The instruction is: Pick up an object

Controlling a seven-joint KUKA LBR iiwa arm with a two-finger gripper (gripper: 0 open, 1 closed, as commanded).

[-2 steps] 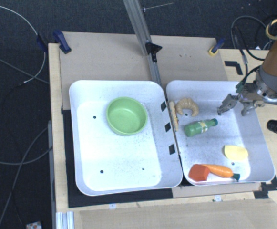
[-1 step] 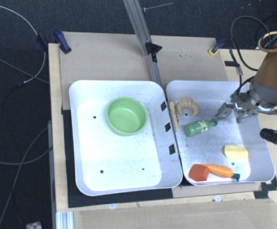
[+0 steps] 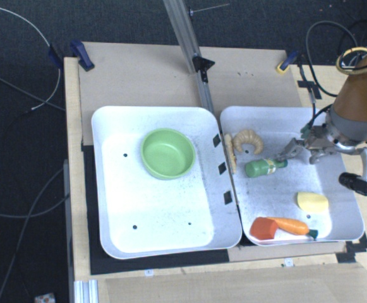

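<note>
While the hand (image 3: 295,149) is poised low over the right bin (image 3: 354,214), how far it is opened cannot be told, and nothing is seen between its fingers. A green bottle (image 3: 263,167) is found just below-left of it, a croissant (image 3: 247,142) to its left, and a yellow piece (image 3: 312,202) and carrot (image 3: 291,225) nearer the front.

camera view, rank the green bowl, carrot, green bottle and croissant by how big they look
1. green bowl
2. carrot
3. green bottle and croissant, which look too alike to rank.
</note>
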